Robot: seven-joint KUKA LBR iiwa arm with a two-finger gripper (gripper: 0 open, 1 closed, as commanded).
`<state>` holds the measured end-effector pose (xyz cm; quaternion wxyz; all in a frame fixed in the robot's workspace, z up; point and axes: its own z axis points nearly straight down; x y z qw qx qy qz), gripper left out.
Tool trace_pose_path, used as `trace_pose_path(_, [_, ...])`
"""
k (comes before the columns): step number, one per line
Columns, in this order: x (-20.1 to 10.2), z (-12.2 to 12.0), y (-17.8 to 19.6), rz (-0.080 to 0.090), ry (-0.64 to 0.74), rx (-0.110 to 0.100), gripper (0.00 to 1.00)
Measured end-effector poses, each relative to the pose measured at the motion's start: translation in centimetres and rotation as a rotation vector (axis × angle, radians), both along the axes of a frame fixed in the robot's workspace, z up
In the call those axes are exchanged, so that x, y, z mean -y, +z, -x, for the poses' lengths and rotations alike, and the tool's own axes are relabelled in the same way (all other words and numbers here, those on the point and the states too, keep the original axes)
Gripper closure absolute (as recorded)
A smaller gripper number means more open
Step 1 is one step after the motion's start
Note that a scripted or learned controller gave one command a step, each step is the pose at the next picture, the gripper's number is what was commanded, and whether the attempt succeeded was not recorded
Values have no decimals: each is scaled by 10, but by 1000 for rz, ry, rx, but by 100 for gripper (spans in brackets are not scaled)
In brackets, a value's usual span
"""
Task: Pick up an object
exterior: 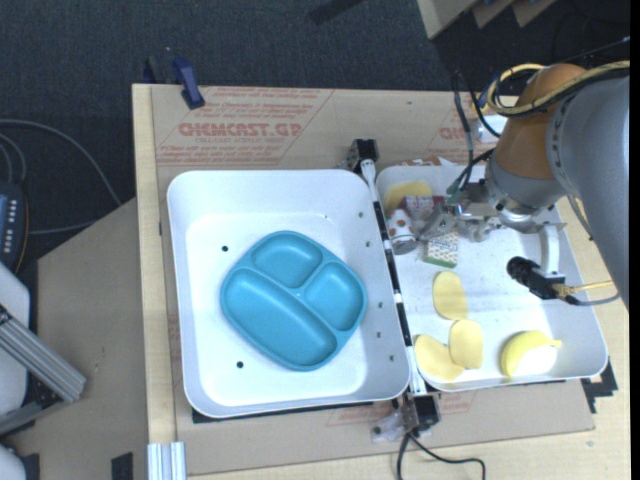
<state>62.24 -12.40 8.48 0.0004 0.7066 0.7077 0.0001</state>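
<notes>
Gripper (447, 218) sits low in the right bin (590, 353), at about 11 o'clock of that bin, but its fingers blur into the clutter there — cannot tell how it is set or whether anything is between them. The clutter itself is hard to read: a small metallic can-like thing (402, 238), a red-and-white packet (418, 206), a green-printed packet (440, 251), a yellow piece (410, 192) behind them, all touching or overlapping. The arm (560, 138) comes in from 3 o'clock, cut off by the frame edge; orange band (530, 118) above the wrist, wrist bent down toward the bin's far-left corner. A black part with a cable (535, 278) hangs under the arm over the bin floor — unclear what it is.

Loose objects in the right bin: a pale yellow slice (450, 295) near the centre-left, two more yellow slices (448, 351) touching each other at 7 o'clock, a yellow lemon-like piece (527, 352) at 5 o'clock. All lie apart from the gripper.

Left bin (190, 268) holds a blue divided plate (291, 298), tilted diagonally, roughly centred. Both bins rest on the table (160, 128), brown board with red print. A blue clip (186, 81) sits at the table's 11 o'clock edge.
</notes>
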Motion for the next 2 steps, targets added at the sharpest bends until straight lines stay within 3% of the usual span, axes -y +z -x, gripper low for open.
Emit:
trace_pose_path(1, [-22, -39, -2, 7, -3, -24, 0])
trace_pose_path(2, [28, 94, 0, 0, -3, -3, 0])
